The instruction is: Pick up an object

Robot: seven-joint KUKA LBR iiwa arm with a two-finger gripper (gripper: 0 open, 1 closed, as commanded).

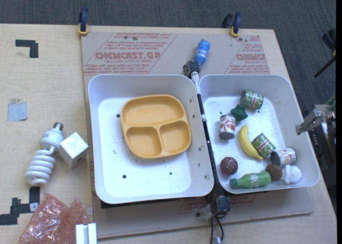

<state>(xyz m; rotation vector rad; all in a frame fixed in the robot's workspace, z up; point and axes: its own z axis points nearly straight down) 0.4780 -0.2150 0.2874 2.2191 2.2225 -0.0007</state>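
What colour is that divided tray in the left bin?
The divided tray is yellow-orange, seen in the camera view.

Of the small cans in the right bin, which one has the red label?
The red-labelled can, left of the banana. The green-labelled cans sit at the bin's top and right of the banana.

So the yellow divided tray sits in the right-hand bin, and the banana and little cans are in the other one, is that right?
Not quite. The camera view shows the yellow divided tray in the left-hand bin. The banana and the little cans are indeed in the other one, the right-hand bin.
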